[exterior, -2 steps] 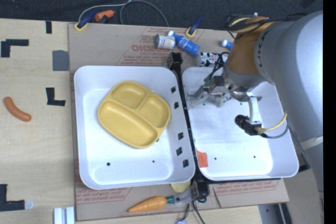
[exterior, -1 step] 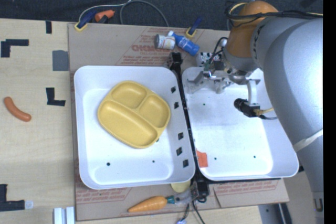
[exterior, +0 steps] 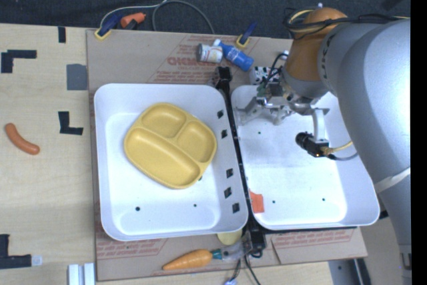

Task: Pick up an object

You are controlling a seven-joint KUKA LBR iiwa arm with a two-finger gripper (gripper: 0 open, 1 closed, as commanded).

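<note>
1. Camera view from above the bench: the gripper [exterior: 267,105] sits low over the rear left corner of the right bin [exterior: 347,207], close to the wall shared with the left bin [exterior: 107,163].
2. Pincer state: cannot be told from this angle, as the wrist hardware covers its tip. Nothing is seen held in it.
3. Candidate object: a yellow divided plate [exterior: 171,143] lies flat in the middle of the left bin, slightly toward its rear edge and well apart from the gripper.
4. Second candidate: a small orange piece [exterior: 256,202] rests at the front left corner of the right bin, against the wall.
5. Outside the bins, and likely out of scope: a toy carrot [exterior: 190,259] by the front edge of the bench, a sausage [exterior: 21,139] near the left edge, and a small bottle [exterior: 227,53] behind the bins.
6. Recommended procedure for the plate: lift clear of the shared wall, cross over it, and approach a raised outer rim, not the flat centre.
7. Descend vertically and close across the rim or a divider ridge.
8. Risk: a flat, smooth plate is likely to slide or tip when gripped at one edge. Lift slowly.
</note>
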